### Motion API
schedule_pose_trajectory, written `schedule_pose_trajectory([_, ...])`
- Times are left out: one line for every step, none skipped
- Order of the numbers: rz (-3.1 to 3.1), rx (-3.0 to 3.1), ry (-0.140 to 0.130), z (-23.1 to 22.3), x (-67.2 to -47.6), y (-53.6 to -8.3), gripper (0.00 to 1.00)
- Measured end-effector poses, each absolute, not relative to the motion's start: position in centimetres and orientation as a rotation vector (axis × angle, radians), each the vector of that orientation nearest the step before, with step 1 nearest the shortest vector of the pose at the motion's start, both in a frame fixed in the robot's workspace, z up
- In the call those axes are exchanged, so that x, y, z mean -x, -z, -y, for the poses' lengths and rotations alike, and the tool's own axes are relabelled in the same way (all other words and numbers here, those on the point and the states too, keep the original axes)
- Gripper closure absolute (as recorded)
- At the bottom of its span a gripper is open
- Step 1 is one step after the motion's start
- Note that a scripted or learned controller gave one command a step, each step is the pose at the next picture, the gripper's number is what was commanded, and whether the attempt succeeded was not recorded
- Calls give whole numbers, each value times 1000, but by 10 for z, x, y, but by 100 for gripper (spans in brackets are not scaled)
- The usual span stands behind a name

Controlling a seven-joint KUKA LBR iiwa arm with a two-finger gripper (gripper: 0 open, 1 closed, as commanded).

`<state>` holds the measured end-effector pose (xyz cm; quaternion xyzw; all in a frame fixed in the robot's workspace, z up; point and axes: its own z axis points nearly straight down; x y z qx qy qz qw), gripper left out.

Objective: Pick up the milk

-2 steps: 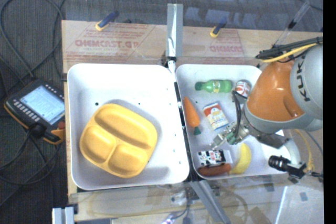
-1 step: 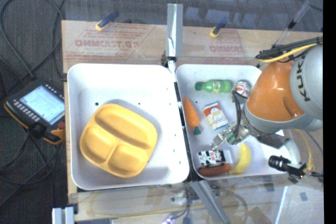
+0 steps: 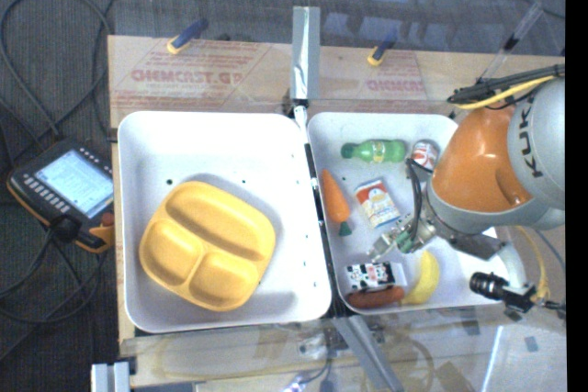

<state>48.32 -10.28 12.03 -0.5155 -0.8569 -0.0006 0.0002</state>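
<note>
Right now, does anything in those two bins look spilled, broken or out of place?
Nothing stands out. The yellow tray sits flat in the left bin; the milk, carrot and green bottle lie loose in the right bin, with no spill visible.

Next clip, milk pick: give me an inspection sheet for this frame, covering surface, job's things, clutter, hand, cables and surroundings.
Surface: bench with two shallow white bins, left bin and right bin.
Job's things: small black-and-white cow-print milk carton lying in the right bin's near part, untouched.
Clutter: yellow compartment plate in the left bin; orange carrot, green bottle, red-and-white packet, can, yellow banana, red sausage in the right bin.
Hand: hand hanging above the right bin, beyond the carton; finger state unclear.
Cables: black cables on the floor.
Surroundings: handheld controller left of the bench.
</note>
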Motion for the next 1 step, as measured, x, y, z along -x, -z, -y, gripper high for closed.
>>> schedule_pose_trajectory([2692, 1619, 2, 103, -483, -120, 0])
